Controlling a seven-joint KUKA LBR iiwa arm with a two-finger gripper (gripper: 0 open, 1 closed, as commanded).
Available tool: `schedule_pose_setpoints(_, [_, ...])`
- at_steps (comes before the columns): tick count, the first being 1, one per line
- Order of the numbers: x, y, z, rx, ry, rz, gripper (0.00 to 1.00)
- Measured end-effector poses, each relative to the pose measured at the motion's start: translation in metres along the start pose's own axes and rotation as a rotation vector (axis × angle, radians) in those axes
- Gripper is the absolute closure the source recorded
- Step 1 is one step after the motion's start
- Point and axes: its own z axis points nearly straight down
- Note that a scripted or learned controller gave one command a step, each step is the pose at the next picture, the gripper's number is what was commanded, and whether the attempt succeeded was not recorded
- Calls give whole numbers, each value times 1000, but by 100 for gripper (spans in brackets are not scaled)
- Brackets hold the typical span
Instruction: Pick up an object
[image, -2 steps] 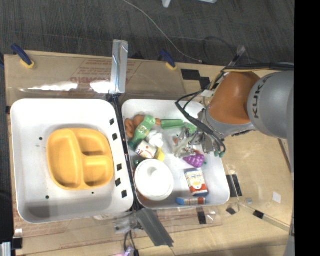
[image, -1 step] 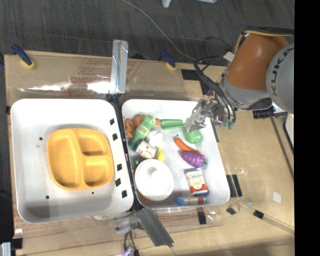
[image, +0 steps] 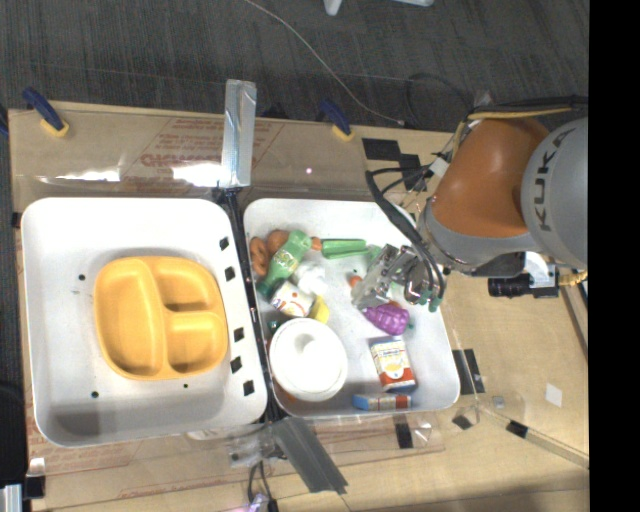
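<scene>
Under my gripper (image: 385, 285), in the right bin (image: 440, 345), sits the purple toy (image: 388, 319), just below my fingertips and near the small carton (image: 391, 362). I'd call this the descent onto a target (the purple piece looks likeliest). Whether my gripper is wide or narrow, I cannot tell. To do it well, I should centre over it, go straight down, and avoid nudging the white bowl (image: 307, 359) or green bottle (image: 284, 262). Left bin (image: 50, 300) holds a yellow tray (image: 160, 315).

arm (image: 500, 190): reaching in from right | tool (image: 385, 280): lowered, tilted leftward
</scene>
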Motion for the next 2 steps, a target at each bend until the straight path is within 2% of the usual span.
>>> schedule_pose_setpoints(1, [-7,54,-43,-1,-3,138,100])
schedule_pose_setpoints(2, [49,57,-56,1,1,361,100])
